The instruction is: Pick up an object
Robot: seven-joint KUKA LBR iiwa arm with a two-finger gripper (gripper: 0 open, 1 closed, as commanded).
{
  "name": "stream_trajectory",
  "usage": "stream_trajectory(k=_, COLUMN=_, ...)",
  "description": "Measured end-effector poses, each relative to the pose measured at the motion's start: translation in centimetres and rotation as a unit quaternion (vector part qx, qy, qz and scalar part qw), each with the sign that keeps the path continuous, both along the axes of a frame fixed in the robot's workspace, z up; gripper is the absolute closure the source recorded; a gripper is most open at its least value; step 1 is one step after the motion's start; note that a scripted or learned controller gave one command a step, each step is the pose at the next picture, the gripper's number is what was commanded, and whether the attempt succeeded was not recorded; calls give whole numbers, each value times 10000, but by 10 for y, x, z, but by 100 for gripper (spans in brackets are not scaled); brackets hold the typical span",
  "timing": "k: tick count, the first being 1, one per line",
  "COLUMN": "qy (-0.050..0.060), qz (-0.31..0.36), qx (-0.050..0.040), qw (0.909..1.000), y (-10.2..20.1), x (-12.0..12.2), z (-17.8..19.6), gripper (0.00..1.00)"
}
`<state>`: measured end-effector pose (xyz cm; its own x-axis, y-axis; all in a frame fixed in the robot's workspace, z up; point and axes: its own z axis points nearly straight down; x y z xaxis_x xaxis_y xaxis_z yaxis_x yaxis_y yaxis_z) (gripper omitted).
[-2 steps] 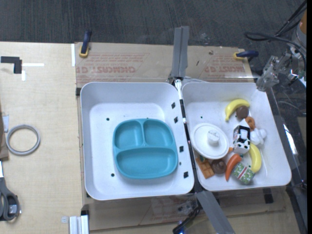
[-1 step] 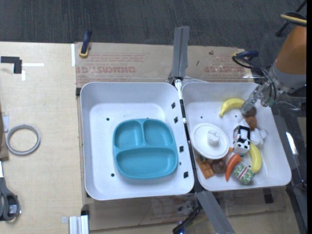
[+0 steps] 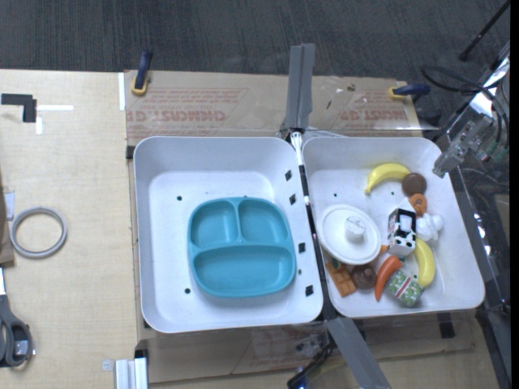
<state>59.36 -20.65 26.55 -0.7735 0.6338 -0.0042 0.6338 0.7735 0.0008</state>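
Note:
The right bin point(image 3: 454, 217) holds a heap of toy food. A yellow banana point(image 3: 387, 174) lies at its back beside a brown ball point(image 3: 414, 183). A white round lid point(image 3: 350, 232) sits at the left, next to a black-and-white cow toy point(image 3: 401, 229). A second banana point(image 3: 424, 262), an orange carrot point(image 3: 388, 274) and a green-and-red piece point(image 3: 407, 290) lie at the front. My gripper point(image 3: 448, 160) hangs at the bin's back right corner, above the rim and apart from every object, with nothing seen in it.
The left bin point(image 3: 154, 217) holds a blue divided plate point(image 3: 241, 245). A grey bar point(image 3: 300, 87) stands behind the seam between the bins. A tape roll point(image 3: 36, 232) and scissors point(image 3: 12, 343) lie on the bench at the far left.

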Motion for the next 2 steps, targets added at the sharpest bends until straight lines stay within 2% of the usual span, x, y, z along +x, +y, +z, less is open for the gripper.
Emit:
stream_trajectory(k=1, qy=-27, qz=1787, qx=-13, qw=9839, y=11, x=15, z=-147, gripper=100)
stream_trajectory(k=2, qy=-11, qz=1786, qx=-3, qw=9839, y=12, x=13, z=-149, gripper=0)
